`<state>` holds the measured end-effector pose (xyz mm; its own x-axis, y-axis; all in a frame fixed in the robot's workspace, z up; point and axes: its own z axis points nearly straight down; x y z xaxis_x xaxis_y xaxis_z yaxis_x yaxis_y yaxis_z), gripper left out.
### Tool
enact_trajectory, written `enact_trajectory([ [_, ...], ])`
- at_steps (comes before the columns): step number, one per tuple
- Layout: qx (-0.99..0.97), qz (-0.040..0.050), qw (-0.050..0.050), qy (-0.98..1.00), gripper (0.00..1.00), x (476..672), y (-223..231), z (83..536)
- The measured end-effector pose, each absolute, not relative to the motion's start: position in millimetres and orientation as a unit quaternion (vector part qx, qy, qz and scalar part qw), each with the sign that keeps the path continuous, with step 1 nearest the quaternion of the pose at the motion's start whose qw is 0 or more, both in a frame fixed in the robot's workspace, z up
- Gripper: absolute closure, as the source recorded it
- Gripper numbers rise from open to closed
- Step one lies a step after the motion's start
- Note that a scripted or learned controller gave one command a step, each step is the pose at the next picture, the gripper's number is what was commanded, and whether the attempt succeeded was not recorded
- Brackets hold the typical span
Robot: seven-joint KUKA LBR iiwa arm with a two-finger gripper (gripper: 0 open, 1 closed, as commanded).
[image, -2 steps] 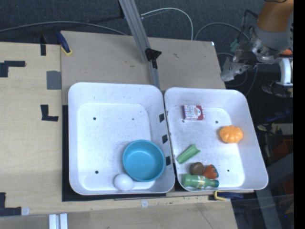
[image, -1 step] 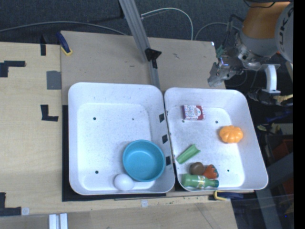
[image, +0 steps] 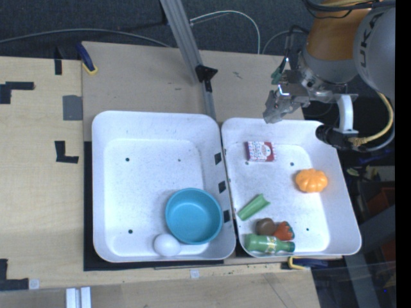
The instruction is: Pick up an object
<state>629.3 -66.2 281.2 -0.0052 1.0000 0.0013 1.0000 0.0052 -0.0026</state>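
My gripper hangs above the far rim of the right bin, with nothing visibly in it. Just below it, near the bin's far wall, lies a small red and white carton. An orange pumpkin-shaped object sits toward the bin's right side. A green stick-like piece lies near the left wall. At the near edge there is a brown and red item and a green bottle on its side.
The left bin holds a blue bowl and a white ball at its near side. A grey pole slants in above the seam between the bins. Cables trail behind the arm at right.
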Motion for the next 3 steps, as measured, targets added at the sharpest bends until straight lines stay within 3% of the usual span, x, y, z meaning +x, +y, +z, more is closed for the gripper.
enact_trajectory([
  [1, -0.705, 0.0011, 0.002, -0.709, 1.00, 611.4, -14.1, 261.0],
  [3, -0.704, 0.0005, 0.001, -0.710, 1.00, 598.6, 95.4, 241.2],
])
